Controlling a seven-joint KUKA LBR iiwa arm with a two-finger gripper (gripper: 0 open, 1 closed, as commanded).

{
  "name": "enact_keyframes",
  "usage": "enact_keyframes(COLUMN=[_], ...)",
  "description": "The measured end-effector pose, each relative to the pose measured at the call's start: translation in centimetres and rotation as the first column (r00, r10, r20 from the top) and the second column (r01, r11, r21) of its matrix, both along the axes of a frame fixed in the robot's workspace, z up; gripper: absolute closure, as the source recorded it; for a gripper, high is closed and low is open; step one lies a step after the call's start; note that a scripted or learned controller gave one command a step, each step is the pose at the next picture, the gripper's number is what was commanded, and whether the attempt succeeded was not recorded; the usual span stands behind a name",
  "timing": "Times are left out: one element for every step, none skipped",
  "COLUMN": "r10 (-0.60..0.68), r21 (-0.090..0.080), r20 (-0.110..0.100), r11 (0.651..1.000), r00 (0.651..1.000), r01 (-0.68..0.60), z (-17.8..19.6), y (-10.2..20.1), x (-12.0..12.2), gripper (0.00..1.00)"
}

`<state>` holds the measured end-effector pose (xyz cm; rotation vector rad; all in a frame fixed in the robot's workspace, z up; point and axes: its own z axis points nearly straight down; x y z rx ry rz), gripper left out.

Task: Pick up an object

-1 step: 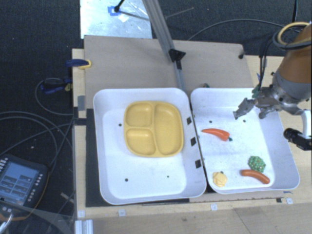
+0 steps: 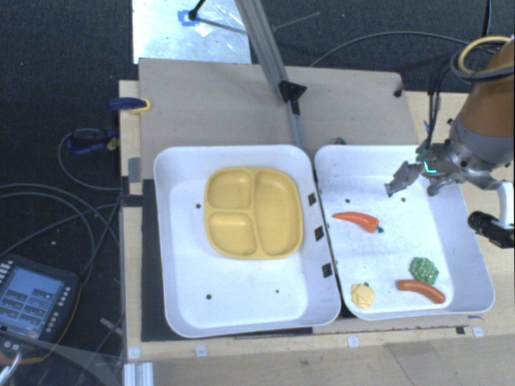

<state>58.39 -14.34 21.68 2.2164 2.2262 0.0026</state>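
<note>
Hovering hand (image 2: 418, 179), apparently open, empty.

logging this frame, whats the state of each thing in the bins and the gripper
tray: flat in left bin, compartments bare
carrot: loose, lying mid right bin
broccoli: loose, near right bin's front
sausage: loose, lying beside the broccoli
yellow piece: loose, right bin's front left corner
gripper: over the right bin's back, nothing between its fingers
</note>
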Motion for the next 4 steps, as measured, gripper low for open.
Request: enact_keyframes(r10=[-0.005,-0.004,-0.005,-0.003], r21=[-0.001,-0.001,-0.002,-0.003], r20=[-0.005,-0.004,0.017,0.022], r11=[1.000,1.000,1.000,1.000], r00=[1.000,1.000,1.000,1.000], r01=[0.005,0.004,0.005,0.003], z=[-5.5,-9.7,-12.0,-10.8], y=[-1.0,-0.8,-0.8,-0.8], x=[0.0,-0.2,0.4,0.6], gripper=[0.00,0.00,0.00,1.00])
